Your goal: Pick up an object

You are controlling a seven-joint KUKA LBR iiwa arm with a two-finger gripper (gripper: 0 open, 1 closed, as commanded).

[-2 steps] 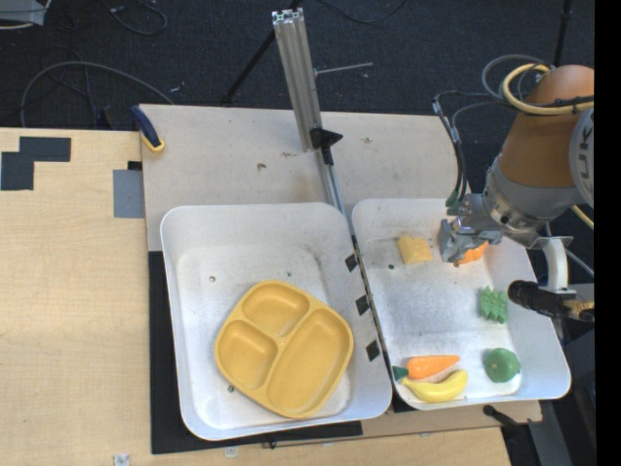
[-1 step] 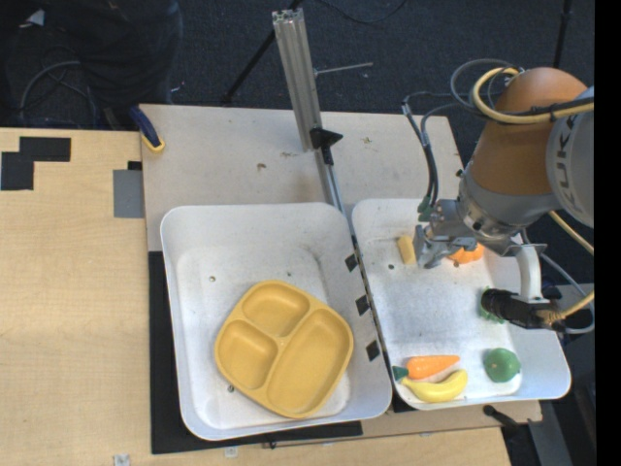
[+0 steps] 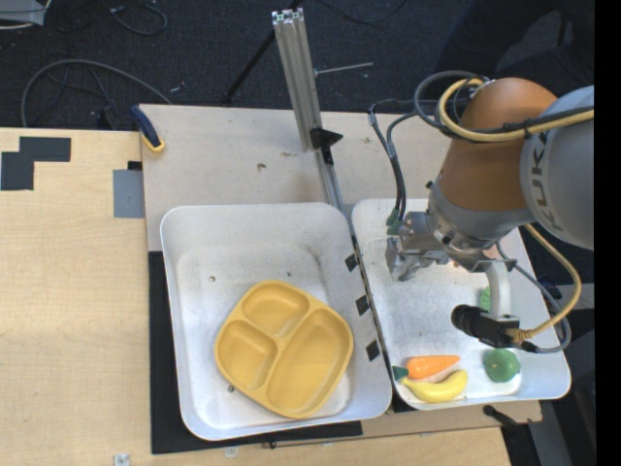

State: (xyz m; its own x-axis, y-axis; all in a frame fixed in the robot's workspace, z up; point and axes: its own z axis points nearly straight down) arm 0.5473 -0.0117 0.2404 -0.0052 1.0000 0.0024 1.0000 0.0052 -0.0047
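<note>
toy carrot [image 3: 434, 365], orange with a green tip, lies at the near edge of the right bin [image 3: 427, 318], touching the toy banana [image 3: 439, 386] just in front of it. a green toy [image 3: 502, 365] sits near them to the right. all three crowd the bin's front rim, probably because loose items slide or get pushed toward a wall. any of them would serve as the object to pick, and none is held.

the gripper [image 3: 406, 265] hangs over the far left part of the right bin, above bare floor and well apart from the three toys. it carries nothing, and from this slanted view it cannot be told whether it is spread or pressed together. the arm [image 3: 495, 153], with its orange band uppermost, enters from the right and points the tool downward, a pose suited to a top-down grasp. judged from this, the approach is not yet aligned with any toy.

the left bin [image 3: 243, 241] holds a yellow divided plate [image 3: 283, 348], lying flat and turned at an angle. flat and wide, it would likely be harder to pinch.

writing: dark lettering on the arm's grey link is cut off and not fully readable. no labels show on the toys, plate or bins.
</note>
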